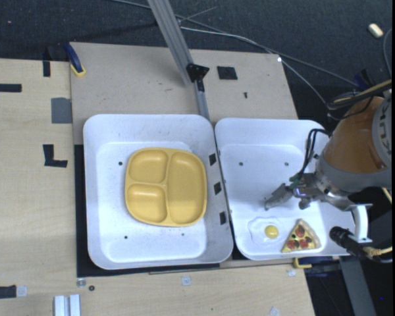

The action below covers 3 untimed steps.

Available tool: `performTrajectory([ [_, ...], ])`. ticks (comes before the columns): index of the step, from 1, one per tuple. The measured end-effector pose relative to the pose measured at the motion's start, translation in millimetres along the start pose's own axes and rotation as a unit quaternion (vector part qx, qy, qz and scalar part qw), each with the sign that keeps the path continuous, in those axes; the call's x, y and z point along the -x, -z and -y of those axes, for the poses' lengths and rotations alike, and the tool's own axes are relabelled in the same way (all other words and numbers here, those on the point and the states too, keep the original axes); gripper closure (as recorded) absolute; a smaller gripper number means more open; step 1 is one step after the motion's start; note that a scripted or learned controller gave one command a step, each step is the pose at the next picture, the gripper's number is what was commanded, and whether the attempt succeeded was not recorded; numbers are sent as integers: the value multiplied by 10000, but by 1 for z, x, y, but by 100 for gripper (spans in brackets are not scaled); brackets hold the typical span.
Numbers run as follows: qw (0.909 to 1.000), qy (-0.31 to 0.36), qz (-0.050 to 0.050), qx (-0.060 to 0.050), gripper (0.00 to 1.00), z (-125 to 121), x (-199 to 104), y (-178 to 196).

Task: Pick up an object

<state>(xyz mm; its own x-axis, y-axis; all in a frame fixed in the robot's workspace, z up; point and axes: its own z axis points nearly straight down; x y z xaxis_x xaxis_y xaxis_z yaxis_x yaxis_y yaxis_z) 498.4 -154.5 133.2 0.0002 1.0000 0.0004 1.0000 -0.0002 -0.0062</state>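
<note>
Two bins sit side by side on the table (151, 78), and my arm (355, 143) reaches into the right bin (250, 133) from the right. The left bin (105, 143) carries a yellow plate (166, 187) with three compartments, lying flat near its middle; I judge it too broad for a two-finger grasp, which would be why the arm works the other side. The tool (280, 197) hangs low over the right bin's floor, pointing toward the left, and I see nothing between its fingers. Whether those fingers are apart or together I cannot tell from this slant, since they read as one dark grey wedge. The likely targets lie along the bin's near wall: a toy egg (266, 230), white with a yellow yolk, and just beside it on the right a toy pizza slice (301, 236). Both are flat and rest close to the wall, which I judge will make it awkward to get a finger under either one. The tool stands near the egg, a little farther into the bin, apart from it. Nothing is picked up yet, so I take this as the approach.
</note>
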Motion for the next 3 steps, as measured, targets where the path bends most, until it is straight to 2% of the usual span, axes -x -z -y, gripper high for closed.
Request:
performTrajectory([
  [1,10000,0,12,34,0,-1,1,-49],
  [2,10000,8,10,59,100,-2,0,-35],
  [3,10000,5,3,38,100,7,-2,13],
])
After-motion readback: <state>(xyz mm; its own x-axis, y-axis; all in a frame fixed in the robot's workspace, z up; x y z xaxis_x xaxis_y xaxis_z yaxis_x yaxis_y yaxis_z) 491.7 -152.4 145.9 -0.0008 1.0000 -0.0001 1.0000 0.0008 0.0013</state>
